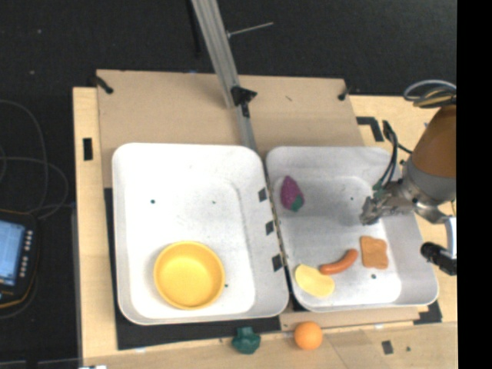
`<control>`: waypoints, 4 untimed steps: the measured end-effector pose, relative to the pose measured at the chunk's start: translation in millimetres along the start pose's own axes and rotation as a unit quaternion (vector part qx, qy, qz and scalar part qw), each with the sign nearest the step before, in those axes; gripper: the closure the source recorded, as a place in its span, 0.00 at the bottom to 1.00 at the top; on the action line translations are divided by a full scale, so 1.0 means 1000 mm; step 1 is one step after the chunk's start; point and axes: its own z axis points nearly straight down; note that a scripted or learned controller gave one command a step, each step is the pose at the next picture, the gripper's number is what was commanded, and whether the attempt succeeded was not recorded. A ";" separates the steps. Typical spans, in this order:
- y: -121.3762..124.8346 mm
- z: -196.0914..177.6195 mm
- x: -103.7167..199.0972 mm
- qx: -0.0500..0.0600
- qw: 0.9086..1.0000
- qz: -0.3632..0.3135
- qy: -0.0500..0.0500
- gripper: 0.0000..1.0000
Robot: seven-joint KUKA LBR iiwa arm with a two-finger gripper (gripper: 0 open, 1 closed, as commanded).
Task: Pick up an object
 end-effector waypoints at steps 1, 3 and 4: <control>-0.005 -0.048 -0.007 -0.001 1.000 -0.001 -0.001 1.00; -0.004 -0.159 -0.005 -0.002 1.000 -0.004 -0.001 1.00; 0.007 -0.163 0.045 0.000 1.000 -0.005 0.000 1.00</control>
